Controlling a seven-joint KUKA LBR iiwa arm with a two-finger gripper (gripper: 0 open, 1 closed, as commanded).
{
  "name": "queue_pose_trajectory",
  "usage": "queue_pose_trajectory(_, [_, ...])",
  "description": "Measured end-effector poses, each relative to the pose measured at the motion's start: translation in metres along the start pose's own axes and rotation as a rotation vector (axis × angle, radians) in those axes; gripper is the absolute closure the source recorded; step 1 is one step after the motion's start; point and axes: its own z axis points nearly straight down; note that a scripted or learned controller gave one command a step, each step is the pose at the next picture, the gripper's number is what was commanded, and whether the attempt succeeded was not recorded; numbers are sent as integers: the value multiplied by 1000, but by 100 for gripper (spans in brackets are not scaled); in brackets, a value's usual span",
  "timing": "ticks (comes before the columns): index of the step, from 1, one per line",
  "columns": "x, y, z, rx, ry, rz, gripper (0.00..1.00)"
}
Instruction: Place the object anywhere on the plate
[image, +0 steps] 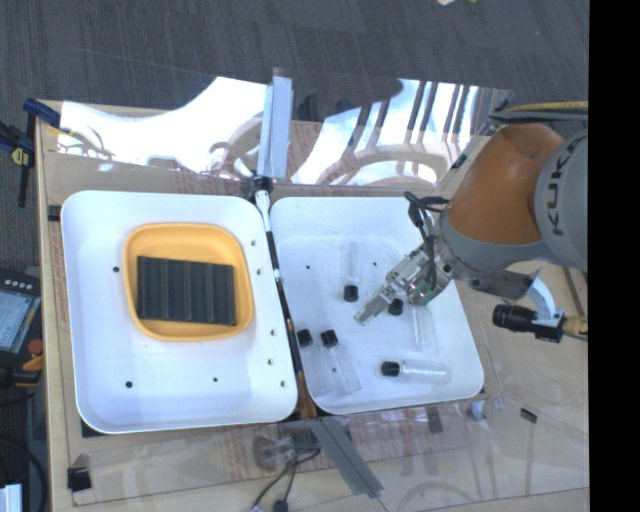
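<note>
The gripper (368, 312) hangs low in the right bin (300, 225); I cannot tell its state. Several clear vials with black caps lie there, one vial (351, 270) just up-left. The yellow plate (150, 250) waits in the left bin (90, 300).

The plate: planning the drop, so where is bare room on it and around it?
The plate has its dark ridged centre and yellow rim bare; the left bin is bare white around it. The right bin is crowded with vials and the tool.

Arm (510, 200) outstretched, hand (368, 311) low
</note>
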Motion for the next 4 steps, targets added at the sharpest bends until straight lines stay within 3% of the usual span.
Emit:
queue_pose_trajectory(1, [1, -48, 7, -1, 0, -279, 0])
queue_pose_trajectory(2, [2, -55, -111, -2, -7, -453, 0])
queue_pose_trajectory(3, [6, -59, -44, -1, -2, -745, 0])
queue_pose_trajectory(4, [6, -58, -25, -1, -2, -1128, 0])
